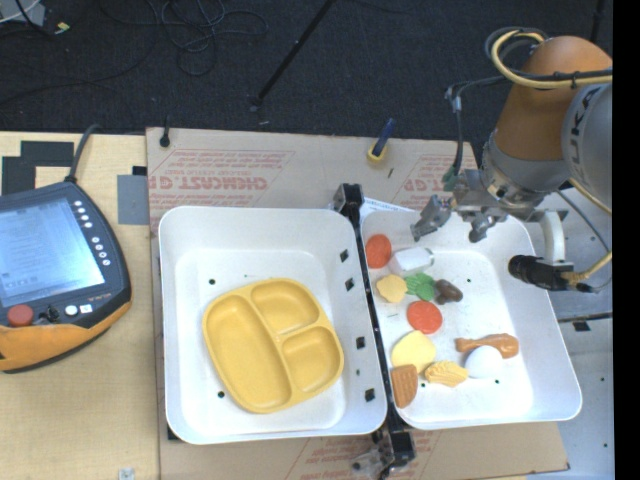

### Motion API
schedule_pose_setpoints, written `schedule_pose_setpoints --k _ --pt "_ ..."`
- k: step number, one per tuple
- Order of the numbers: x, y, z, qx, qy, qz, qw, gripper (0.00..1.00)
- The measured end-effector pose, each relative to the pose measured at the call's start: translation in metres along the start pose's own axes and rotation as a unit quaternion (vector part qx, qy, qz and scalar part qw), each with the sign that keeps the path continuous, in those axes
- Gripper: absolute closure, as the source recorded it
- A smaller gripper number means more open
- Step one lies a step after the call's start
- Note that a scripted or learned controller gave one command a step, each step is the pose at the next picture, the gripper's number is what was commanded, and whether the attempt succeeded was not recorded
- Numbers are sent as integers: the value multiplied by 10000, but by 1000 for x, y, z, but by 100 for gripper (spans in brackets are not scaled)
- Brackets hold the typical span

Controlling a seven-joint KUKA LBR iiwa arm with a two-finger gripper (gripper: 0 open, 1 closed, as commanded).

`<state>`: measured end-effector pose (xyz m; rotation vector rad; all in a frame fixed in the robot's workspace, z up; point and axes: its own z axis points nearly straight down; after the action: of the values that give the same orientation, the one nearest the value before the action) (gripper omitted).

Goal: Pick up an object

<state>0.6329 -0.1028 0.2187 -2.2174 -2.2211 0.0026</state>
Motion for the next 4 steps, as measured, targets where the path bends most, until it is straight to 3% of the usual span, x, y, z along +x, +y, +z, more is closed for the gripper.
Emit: schedule_pose_setpoints --k 1,2,3,4 --pt "0 0 -10 6 4 -4 10000 100" --pt "-28 -106 -3 36 4 34 10000 100" --pt "-76 -70 138 -8 -12 12 10000 100" --pt "-113 -115 68 -17 -15 22 10000 100"
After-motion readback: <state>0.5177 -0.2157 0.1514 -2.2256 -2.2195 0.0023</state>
